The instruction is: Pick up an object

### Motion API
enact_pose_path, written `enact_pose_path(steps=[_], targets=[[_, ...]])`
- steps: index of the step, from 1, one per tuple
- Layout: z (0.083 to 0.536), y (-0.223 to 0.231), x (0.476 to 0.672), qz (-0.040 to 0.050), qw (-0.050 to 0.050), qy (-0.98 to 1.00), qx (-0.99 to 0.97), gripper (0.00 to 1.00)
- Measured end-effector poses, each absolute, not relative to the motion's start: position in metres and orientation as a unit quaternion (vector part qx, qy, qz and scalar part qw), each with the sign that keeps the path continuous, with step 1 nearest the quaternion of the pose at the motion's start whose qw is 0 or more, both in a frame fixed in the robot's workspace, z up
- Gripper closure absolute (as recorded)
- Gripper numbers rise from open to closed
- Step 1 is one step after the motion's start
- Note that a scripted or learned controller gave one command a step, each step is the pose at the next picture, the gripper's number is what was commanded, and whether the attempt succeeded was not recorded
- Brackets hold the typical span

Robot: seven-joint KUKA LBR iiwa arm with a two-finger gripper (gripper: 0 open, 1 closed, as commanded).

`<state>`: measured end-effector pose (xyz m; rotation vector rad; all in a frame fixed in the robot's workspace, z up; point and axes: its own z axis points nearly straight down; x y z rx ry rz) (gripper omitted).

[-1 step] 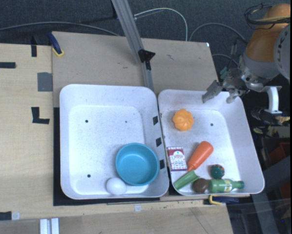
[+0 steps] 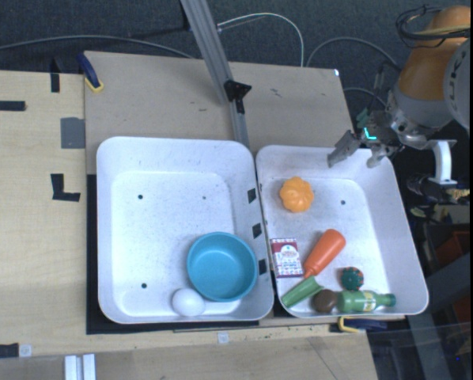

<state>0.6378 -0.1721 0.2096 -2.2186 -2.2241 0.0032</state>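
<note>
Item: orange pumpkin-shaped toy [image 2: 296, 194], upper part of the right bin [image 2: 379, 182], lying apart from the other pieces. Judged light, hollow plastic, stiff, with a smooth ribbed skin likely to slip; best taken across its widest middle, fingers set from above.

Gripper [image 2: 355, 153]: above the right bin's far rim, fingers spread wide, nothing between them, well clear of the toy.

Right bin, near end, a crowded cluster: carrot [image 2: 325, 252] lying at a slant; small red-and-white card box [image 2: 285, 257] beside the dividing wall; green bottle [image 2: 365, 300] on its side; a brown round piece [image 2: 325, 300] and a dark green one [image 2: 351, 277], touching or nearly so, hard to make out.

Left bin [image 2: 134, 165]: blue bowl [image 2: 221, 265], white ball [image 2: 188, 301] against it.

Obstruction: none around the pumpkin toy; the slanted grey pole [image 2: 209, 42] stands beyond the bins.
</note>
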Motion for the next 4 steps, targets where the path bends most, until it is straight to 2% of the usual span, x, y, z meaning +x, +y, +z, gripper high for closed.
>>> enact_pose_path(steps=[2, 3, 4], targets=[[0.114, -0.169, 0.636, 0.0023, 0.001, -0.708, -0.707, 0.00], [0.087, -0.168, 0.635, 0.0020, 0.001, -0.708, -0.706, 0.00], [0.098, -0.167, 0.636, 0.0015, 0.001, -0.708, -0.706, 1.00]])
